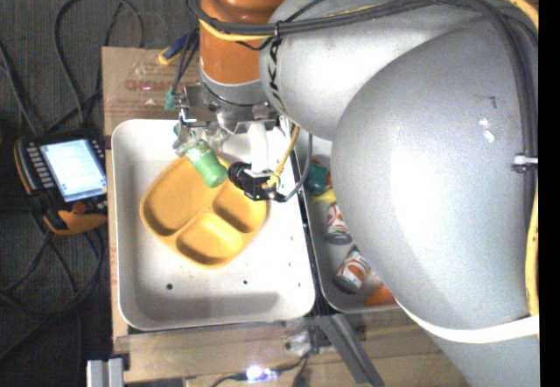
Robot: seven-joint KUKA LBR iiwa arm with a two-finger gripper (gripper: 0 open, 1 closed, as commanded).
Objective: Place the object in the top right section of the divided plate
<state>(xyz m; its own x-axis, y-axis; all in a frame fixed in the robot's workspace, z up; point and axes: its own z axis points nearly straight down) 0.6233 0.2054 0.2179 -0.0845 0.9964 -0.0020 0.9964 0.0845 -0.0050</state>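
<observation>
Green bottle (pixel 206 165) is hanging right under my gripper (pixel 199 151), over the upper edge of the yellow divided plate (pixel 203 210). I'm holding it, as far as I can judge: its pale cap end is sitting up between my fingers, w/ the green body sticking out down-right at a slant. So jaws are closing on the bottle, not gaping.

Progress, judging from this one look: pickup seems done, carry is mostly done, release isn't. The bottle is hovering over, or maybe just touching, the plate's upper part; can't tell which from above. The plate is lying tilted in the left bin (pixel 131 289), w/ three sections showing, all bare. Which one counts as top right is a bit unclear given the tilt, but I'm reckoning it's the section nearest my wrist, approx. where the bottle's lower end is pointing. Left to do: lower, let go, back off.

The bottle itself is looking small, plastic-ish and rounded, bright green w/ a lighter top. Prob. light, and likely to roll once it's lying down.

The right bin (pixel 325 284) is holding a few cans and bits beside my arm.
</observation>
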